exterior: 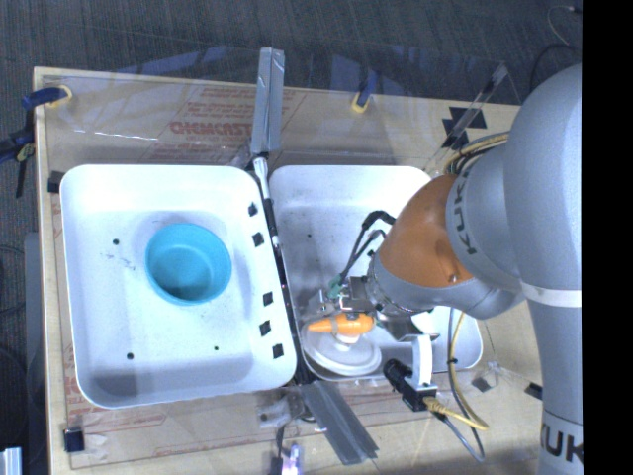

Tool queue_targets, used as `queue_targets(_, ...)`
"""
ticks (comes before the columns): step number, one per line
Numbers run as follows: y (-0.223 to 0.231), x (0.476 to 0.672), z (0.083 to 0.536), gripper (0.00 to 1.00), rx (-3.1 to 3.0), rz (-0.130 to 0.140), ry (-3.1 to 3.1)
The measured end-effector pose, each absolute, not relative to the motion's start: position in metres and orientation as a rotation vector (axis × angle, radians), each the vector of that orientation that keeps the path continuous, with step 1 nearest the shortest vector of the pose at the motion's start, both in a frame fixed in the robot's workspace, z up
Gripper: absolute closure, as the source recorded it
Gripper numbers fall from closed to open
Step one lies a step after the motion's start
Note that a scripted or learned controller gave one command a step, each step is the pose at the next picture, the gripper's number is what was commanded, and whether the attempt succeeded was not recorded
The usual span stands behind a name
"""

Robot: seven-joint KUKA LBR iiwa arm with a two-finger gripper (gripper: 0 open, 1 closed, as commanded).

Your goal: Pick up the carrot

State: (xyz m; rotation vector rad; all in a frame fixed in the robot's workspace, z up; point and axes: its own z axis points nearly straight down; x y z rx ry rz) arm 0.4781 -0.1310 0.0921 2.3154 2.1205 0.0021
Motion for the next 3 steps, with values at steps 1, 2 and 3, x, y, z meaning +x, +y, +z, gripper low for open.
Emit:
queue_targets(1,-0.132,0.480,0.103,1.00,2.306,0.004,2.121)
queue_targets(2,-0.104,0.478,0.285,1.00,2.563,0.001,1.816)
queue_targets(3,-0.104,0.478,0.285,0.00,2.564,0.000,1.816)
